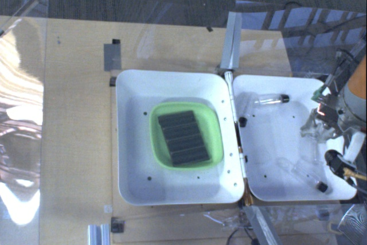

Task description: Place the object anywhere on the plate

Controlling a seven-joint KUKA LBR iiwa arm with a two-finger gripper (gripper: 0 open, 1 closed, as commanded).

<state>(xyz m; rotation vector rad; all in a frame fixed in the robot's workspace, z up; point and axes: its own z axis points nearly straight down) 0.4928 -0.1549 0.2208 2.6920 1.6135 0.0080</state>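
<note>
Pale wood makes up the bench (69, 140), with dark carpet beyond its far edge and a glare of light across its 9 o'clock side. Two shallow white bins sit on it side by side, touching along a metal divider. In the left bin (129, 181) lies a green plate (157, 149), squarish with rounded corners, close to the bin's centre. On that plate rests a dark ribbed block (183, 137), tilted so its long side runs from about 11 o'clock to 5 o'clock. The right bin (275, 181) holds a clear tube (270, 100) with a dark cap toward 12 o'clock, another clear, hard-to-read piece (298, 169) toward 5 o'clock, and a small dark bit (322, 186) beside it. At 3 o'clock the grey arm with its orange band (356, 86) reaches over the right bin's edge, and the gripper (321, 126) hangs there; whether its claw is apart or together cannot be told.
</note>
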